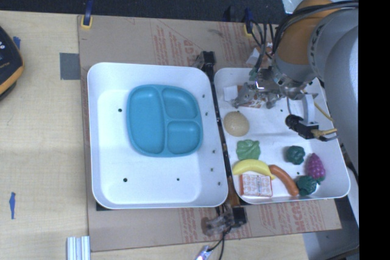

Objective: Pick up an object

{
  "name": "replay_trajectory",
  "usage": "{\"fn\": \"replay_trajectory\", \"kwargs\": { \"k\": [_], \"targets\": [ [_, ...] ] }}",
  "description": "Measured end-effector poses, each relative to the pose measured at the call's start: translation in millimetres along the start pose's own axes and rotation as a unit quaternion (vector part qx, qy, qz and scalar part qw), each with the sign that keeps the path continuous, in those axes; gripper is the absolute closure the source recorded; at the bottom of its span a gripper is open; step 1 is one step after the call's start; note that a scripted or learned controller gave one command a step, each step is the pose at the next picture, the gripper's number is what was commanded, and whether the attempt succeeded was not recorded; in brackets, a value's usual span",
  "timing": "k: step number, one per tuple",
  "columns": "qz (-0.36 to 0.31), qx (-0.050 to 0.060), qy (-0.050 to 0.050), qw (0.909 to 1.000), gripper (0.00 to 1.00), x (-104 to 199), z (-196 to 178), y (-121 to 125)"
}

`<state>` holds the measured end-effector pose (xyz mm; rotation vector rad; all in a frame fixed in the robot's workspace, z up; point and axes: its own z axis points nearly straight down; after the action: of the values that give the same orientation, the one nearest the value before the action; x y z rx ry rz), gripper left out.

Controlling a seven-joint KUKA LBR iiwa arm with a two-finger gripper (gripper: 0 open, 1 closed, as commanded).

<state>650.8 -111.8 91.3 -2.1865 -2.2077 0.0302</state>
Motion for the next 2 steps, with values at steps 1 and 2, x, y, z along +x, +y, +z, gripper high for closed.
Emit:
{"fn": "replay_trajectory", "kwargs": {
  "k": [1, 2],
  "targets": [
    [0.001, 0.0, -0.003, 1.0, 0.0, 5.3, 0.9, -0.9],
    [0.0, 0.0, 0.001, 1.0, 0.0, -2.7, 0.1, -0.1]
  ]
}}
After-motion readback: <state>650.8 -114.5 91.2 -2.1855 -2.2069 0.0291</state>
